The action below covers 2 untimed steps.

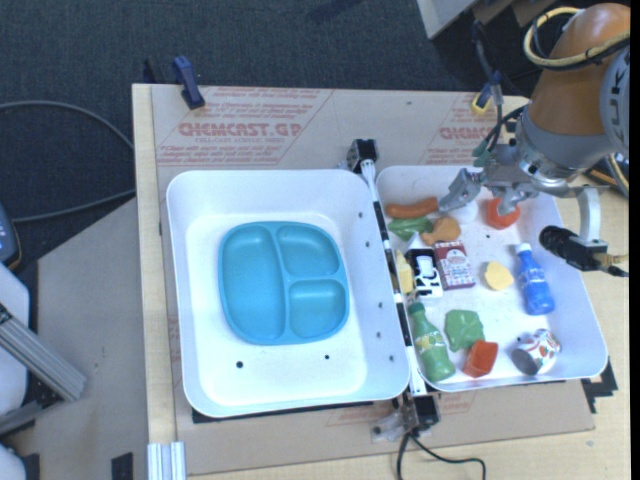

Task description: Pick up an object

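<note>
Nothing has been lifted yet, as far as the view shows: the end effector (487, 190) hangs low over the far end of the right-hand shallow white plastic bin (585, 313), its two grey fingers spread apart with nothing between them. The round red-orange toy (501, 213) lies just beside one finger and an orange carrot-shaped toy (412, 208) near the other, so either looks like the likely pick. Descent, closing and lift all remain.

Room is tight. The far rim of that bin is close behind the fingers, and the divider where the two bins meet runs just beyond the carrot. The rest of the bin is crowded: a blue plastic bottle (533, 284) toward the right rim, a green glass-look bottle (429, 342) along the divider. The left-hand white bin (190, 268) holds a light-blue sectioned plate (284, 281), with bare floor around it
</note>
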### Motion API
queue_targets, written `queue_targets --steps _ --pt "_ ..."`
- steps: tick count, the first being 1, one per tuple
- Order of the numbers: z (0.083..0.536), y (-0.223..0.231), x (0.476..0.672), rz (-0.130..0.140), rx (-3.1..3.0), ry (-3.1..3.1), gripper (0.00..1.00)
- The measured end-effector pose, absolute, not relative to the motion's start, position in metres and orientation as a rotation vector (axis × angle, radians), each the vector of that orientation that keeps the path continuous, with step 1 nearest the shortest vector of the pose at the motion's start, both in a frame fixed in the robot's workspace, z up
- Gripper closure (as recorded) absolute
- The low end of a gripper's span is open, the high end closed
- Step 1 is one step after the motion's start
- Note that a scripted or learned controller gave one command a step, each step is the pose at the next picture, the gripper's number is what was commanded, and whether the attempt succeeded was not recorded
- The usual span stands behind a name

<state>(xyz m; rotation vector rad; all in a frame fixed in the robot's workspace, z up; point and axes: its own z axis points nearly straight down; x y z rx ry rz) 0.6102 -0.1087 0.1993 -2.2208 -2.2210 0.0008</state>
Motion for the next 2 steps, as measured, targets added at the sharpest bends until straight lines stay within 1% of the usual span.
queue_targets --steps 1,2 --pt "0.102 -0.108 0.616 -0.002 -2.224 -2.223 0.0" --pt "0.085 -0.094 0.645 -0.001 -2.221 -2.223 0.0"
